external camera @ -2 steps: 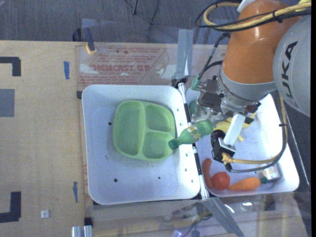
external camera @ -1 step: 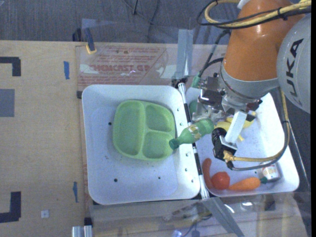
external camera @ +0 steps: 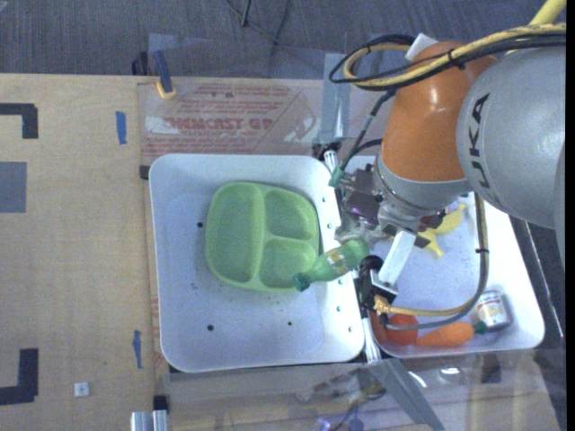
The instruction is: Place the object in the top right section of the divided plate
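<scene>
A small bottle (external camera: 331,266) with a green cap lies on its side across the lower right rim of the green divided plate (external camera: 262,235). Its long axis runs from about two o'clock down to eight o'clock, the cap end pointing toward eight o'clock and resting over the plate's edge, the clear yellowish body reaching back toward the divider between the two bins. It sits at the plate's four o'clock side, not in the top right section.

The arm (external camera: 485,115) comes in from three o'clock, its grey link and orange band bulking over the right bin (external camera: 521,281), the wrist bent downward. The gripper (external camera: 359,241) hangs right at the bottle's body end; whether the fingers are clamped on the bottle or spread apart cannot be told, since the wrist hides them. Yellow and black cables loop over the arm.

The plate is smooth moulded plastic, rounded, with three shallow compartments, lying in the left bin (external camera: 180,268), a white tray with rounded corners. In the right bin lie an orange carrot-shaped thing (external camera: 440,335), a small jar (external camera: 490,311) and a yellow piece (external camera: 442,232). The table (external camera: 72,241) at nine o'clock is pale wood with blue tape marks.
</scene>
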